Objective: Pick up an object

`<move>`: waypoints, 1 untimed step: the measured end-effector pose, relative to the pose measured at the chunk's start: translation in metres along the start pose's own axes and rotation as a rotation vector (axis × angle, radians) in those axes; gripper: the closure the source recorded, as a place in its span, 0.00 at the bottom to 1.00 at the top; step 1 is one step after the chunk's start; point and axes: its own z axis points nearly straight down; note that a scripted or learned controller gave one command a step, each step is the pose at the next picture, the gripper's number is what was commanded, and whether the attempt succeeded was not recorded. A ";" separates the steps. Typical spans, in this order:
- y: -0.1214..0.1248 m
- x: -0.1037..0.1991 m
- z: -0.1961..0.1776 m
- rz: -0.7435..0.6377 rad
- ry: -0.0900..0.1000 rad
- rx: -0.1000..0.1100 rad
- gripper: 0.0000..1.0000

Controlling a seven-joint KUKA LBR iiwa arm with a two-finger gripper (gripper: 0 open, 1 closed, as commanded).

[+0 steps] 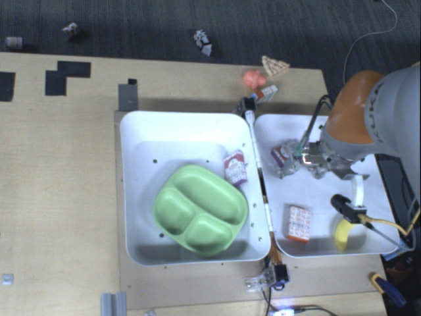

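Fingers at the tip of the gripper [293, 159] are too small and too mixed in with grey metal to read, so I cannot tell whether they stand apart or together, and nothing can be called held. That gripper sits low over the back-left part of the right bin [317, 196]. The likeliest thing for the pick is the small red-and-white packet [281, 155] at its tip, touching it or nearly so, close to the wall shared by the 2 bins. By its look the packet is light, soft and crinkly, a sachet that would buckle rather than break, and probably a little slippery. A pinch across its short width near the middle should serve, since a hold on a corner may let it fold and slide out. Nearer the front of the same bin lies an orange-and-white box [298, 223], which looks stiffer and flat-sided and easy to clamp across its narrow sides. Beside it is a yellow piece [341, 235] whose material I cannot judge. In the left bin [141, 176] a green plate [200, 208] with 3 compartments looks rigid, smooth and wide, so it could be taken only at the rim. A second red-and-white packet [235, 168] lies just beside its back-right edge. Print shows on both packets and the box as red patches, but no brand or word is legible.
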 end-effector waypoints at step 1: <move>-0.017 0.019 -0.001 -0.001 0.000 -0.002 0.00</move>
